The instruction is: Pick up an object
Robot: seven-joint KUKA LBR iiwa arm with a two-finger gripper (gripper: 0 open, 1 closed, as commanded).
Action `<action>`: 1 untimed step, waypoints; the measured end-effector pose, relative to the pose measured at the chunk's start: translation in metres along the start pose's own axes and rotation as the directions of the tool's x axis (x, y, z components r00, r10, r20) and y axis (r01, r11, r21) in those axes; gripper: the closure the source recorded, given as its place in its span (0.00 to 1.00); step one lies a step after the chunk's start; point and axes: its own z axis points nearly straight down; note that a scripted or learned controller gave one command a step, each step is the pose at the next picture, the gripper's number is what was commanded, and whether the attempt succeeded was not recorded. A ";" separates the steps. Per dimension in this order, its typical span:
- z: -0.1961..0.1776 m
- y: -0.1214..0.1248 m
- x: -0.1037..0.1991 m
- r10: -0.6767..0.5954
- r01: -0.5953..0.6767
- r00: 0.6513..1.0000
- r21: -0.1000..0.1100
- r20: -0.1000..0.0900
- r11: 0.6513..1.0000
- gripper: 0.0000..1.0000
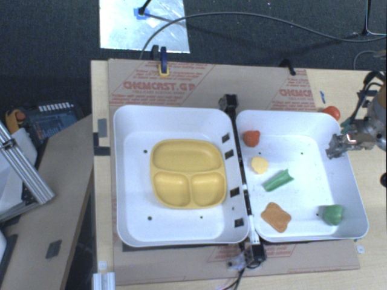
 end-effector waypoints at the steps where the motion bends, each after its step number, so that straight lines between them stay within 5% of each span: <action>1: 0.013 0.001 0.056 -0.005 0.005 1.000 0.003 -0.003 1.000 1.00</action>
